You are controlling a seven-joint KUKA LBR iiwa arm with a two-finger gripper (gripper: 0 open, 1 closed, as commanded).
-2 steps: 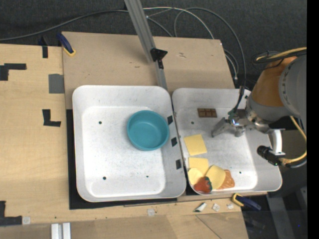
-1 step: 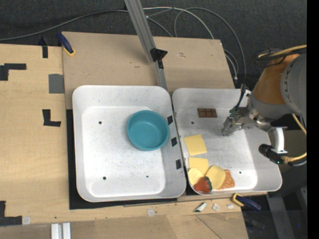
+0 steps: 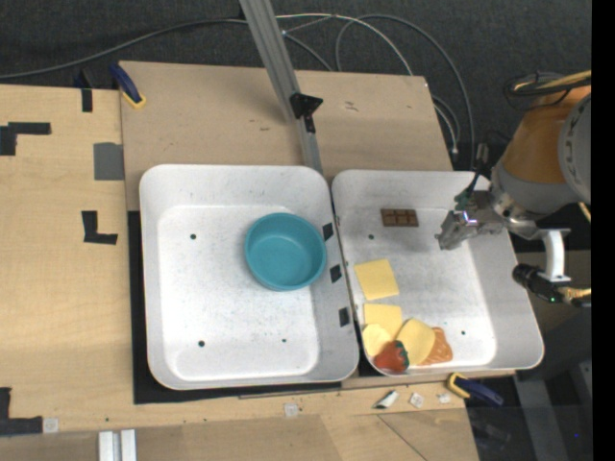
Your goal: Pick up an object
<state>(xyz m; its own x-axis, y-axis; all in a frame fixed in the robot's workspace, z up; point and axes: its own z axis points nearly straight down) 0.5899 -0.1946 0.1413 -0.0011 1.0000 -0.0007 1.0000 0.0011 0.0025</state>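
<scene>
The scene was evenly and fairly brightly lit from above, with no single strong lamp evident. The two white bins, left [image 3: 183, 286] and right [image 3: 500, 344], were the brightest areas and came close to washing out, though their speckled floors stayed readable. Shadows were soft and short: a faint one lay inside the teal bowl [image 3: 284, 250], and a dark rim ran under the near and left edges of the left bin. The wooden surface [image 3: 58, 257] showed no glare. The far dark floor [image 3: 115, 17] was dim. Focus was soft overall with coarse compression; the pincer [image 3: 459, 227] looked blurred and its details were indistinct.
</scene>
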